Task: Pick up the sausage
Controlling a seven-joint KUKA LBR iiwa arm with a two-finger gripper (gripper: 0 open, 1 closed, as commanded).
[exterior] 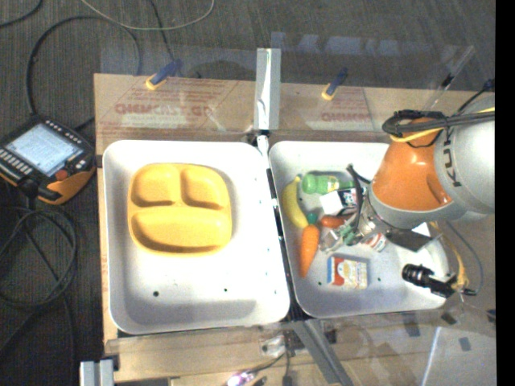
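The sausage (329,223) is a small reddish-brown piece in the middle of the right bin (402,300), between the carrot and the arm's wrist. My gripper (348,232) hangs low over the bin right beside the sausage's right end, and its tip is partly lost among the items. I cannot make out whether the sausage sits between the fingers.
Close around the sausage lie an orange carrot (308,248), a yellow banana (292,206), a green bottle (320,184) and a small white carton (348,273). The left bin (129,296) holds a yellow divided tray (182,207). A teach pendant (44,156) lies off the bench at left.
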